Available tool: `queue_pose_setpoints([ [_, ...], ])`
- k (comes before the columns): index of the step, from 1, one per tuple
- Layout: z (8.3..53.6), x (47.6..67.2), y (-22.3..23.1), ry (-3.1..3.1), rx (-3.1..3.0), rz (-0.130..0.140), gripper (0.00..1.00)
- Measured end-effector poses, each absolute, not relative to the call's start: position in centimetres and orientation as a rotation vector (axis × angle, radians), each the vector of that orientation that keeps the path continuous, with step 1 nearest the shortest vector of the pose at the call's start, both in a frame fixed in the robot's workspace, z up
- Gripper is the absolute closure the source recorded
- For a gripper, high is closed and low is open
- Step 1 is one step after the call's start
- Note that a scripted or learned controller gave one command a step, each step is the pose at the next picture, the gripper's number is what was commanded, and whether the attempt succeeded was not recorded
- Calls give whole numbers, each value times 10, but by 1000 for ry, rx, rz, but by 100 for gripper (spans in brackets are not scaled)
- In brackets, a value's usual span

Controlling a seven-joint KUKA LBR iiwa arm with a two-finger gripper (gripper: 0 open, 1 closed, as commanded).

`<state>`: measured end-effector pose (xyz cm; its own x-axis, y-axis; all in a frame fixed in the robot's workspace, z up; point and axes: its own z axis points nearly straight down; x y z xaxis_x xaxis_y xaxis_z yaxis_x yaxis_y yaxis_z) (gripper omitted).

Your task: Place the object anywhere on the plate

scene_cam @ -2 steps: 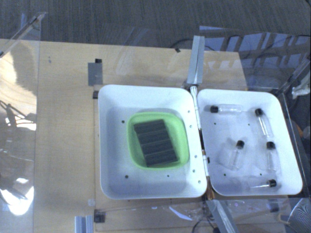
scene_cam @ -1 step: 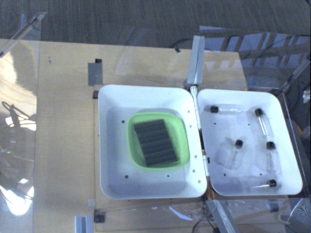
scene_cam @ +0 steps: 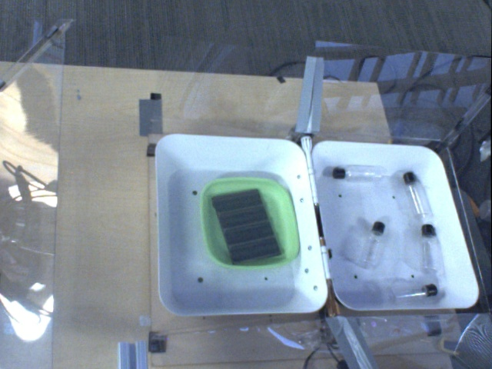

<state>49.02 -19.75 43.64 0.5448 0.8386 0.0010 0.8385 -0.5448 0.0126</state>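
Observation:
A light green square plate (scene_cam: pixel 286 206) lies in the left white bin (scene_cam: pixel 177 229). A dark ribbed rectangular block (scene_cam: pixel 245 226) rests on the plate, lying at a slant. In the right white bin (scene_cam: pixel 453 283) lie several clear vials with black caps: one near the back (scene_cam: pixel 357 173), one along the right side (scene_cam: pixel 415 194), one in the middle (scene_cam: pixel 369 244), and others near the right front (scene_cam: pixel 429 252).
A grey metal bar (scene_cam: pixel 310 94) stands behind the seam between the two bins. A small dark bracket (scene_cam: pixel 151 116) sits on the wooden bench to the back left. Clear panels edge the bench at the left and the back right.

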Motion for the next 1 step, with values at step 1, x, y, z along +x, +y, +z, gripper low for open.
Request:
queue_pose_setpoints([
  [1, 435, 489, -198, 1326, 2838, 12, 0],
])
